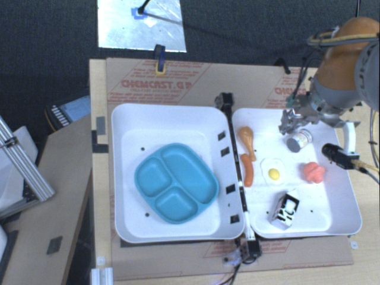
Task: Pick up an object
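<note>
My gripper hangs over the back of the right bin, reaching in from the right. Just below and to its right lies a small silver can on its side, close to the gripper; whether they touch is unclear. Further forward are a fried egg toy and a pink lump. An orange drumstick and an orange sausage-shaped piece lie along the bin's left wall. A black and white carton rests near the front.
The left bin holds a blue divided plate. A black divider runs between the bins. Cardboard lies under both, with a yellow and black clamp at its back edge.
</note>
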Tool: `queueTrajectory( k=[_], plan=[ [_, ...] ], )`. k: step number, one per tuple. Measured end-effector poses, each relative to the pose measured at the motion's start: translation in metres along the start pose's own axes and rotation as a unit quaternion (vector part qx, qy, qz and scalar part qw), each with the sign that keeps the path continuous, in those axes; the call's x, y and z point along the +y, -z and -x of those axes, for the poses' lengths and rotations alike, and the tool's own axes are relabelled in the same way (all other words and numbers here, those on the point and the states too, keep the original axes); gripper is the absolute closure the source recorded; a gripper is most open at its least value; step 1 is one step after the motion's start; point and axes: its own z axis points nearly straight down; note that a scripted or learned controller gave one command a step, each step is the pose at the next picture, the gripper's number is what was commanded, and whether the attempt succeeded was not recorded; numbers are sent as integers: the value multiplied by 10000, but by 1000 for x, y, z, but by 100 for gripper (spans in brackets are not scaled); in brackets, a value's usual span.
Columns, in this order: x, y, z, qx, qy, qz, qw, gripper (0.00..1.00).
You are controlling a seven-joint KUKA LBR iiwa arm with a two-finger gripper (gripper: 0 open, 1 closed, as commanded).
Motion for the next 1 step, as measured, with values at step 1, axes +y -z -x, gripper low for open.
queueTrajectory(
  k=[1],
  plan=[
    [1, 53, 0, -3, 4, 7, 10000, 100]
  ],
)
